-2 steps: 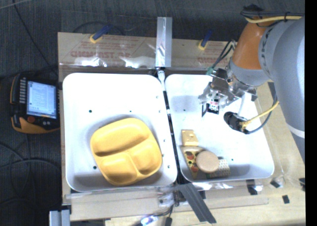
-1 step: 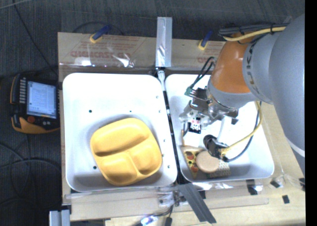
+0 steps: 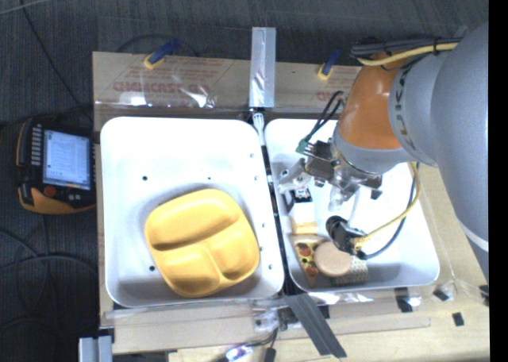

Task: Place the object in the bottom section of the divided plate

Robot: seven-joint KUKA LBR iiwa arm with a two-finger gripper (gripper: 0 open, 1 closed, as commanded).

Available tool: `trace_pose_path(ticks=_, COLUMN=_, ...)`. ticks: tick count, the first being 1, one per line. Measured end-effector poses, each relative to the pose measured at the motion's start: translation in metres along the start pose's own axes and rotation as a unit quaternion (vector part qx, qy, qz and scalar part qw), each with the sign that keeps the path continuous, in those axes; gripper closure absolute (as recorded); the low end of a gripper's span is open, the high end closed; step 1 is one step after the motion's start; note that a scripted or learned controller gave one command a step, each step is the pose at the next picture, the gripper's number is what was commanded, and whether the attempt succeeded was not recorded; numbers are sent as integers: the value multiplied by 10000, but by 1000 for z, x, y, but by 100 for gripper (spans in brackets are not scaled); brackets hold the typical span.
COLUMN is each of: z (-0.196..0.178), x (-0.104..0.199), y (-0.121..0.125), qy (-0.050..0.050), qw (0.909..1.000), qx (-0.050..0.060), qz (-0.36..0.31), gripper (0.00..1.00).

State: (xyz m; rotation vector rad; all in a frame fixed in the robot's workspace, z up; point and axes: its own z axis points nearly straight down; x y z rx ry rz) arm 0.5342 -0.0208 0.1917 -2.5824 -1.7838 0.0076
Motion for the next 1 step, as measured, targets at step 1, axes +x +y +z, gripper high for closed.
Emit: trace_pose_path(ticks=1, z=10, x=-3, y=-10, qy=5, qw=9961, qx=1, qz=877, gripper=0)
